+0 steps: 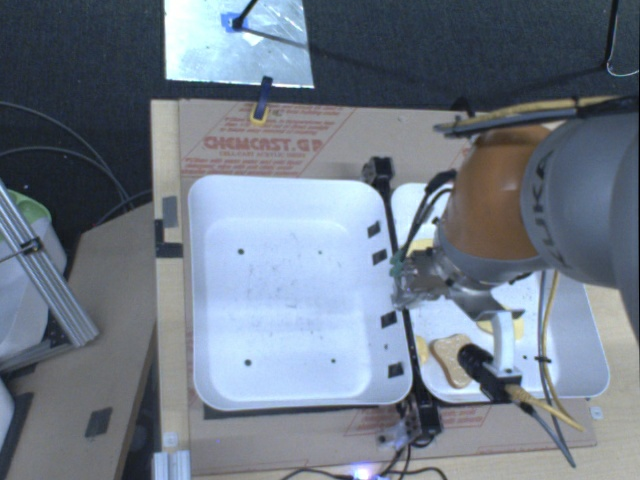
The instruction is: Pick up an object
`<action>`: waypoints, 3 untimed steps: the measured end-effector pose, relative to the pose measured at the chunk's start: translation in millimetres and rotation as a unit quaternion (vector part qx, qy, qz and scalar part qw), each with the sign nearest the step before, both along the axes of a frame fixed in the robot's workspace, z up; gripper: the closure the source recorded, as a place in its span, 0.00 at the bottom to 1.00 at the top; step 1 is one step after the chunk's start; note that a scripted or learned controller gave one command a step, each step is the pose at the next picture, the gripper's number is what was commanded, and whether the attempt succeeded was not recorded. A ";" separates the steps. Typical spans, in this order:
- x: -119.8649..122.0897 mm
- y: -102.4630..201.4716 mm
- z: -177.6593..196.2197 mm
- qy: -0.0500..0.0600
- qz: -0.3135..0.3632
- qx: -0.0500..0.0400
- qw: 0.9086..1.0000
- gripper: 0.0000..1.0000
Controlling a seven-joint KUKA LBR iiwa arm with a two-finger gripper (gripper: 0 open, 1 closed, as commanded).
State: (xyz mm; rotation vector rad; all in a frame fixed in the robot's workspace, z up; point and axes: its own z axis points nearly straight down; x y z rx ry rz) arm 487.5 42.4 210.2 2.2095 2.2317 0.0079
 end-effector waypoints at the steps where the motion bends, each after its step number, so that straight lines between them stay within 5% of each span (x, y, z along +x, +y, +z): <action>1: 1.0 61.7 155.1 -0.008 0.002 0.003 1.000 1.00; 2: -0.2 13.3 132.5 0.001 -0.007 -0.002 1.000 1.00; 3: 0.6 16.1 144.0 -0.001 -0.001 -0.001 1.000 1.00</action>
